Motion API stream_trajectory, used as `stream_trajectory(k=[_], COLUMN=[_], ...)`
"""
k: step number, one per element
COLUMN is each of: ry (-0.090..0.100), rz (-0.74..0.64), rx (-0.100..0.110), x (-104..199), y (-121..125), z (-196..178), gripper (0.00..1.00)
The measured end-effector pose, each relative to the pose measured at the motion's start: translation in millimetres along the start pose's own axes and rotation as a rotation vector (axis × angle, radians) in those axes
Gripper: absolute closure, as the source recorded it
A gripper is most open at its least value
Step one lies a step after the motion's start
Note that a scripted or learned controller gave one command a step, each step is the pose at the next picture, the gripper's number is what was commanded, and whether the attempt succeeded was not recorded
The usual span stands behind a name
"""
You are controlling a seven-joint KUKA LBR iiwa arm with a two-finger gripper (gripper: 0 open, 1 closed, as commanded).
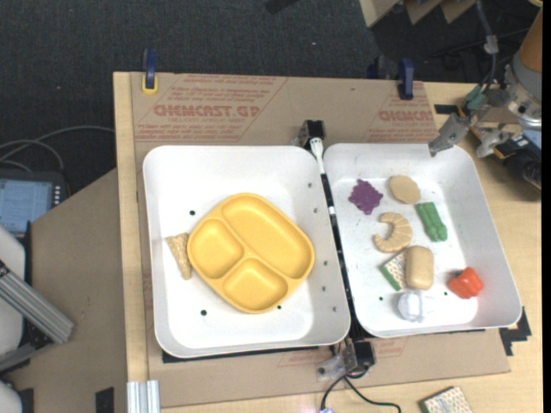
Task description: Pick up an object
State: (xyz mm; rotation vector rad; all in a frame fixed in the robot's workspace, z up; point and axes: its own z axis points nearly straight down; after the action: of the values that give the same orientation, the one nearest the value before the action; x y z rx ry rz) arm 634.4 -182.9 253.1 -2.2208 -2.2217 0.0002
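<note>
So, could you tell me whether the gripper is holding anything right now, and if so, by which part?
Nothing is held. The gripper sits at the upper right edge of the right bin, apart from the food toys lying in it.

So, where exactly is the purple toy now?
The purple toy lies in the right bin, near its far left corner, left of the round tan piece and above the croissant.
</note>
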Motion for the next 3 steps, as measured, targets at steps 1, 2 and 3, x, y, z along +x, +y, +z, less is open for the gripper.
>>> stream_trajectory(k=[1,2,3], ry=[0.004,-0.002,-0.002], rz=[0.004,0.002,0.002], rx=[0.016,-0.004,-0.003], x=[-23.9,-23.6,-23.6], y=[-44.7,-38.4,-38.6], z=[160.8,139.7,140.3], gripper=[0.0,1.0,0.0])
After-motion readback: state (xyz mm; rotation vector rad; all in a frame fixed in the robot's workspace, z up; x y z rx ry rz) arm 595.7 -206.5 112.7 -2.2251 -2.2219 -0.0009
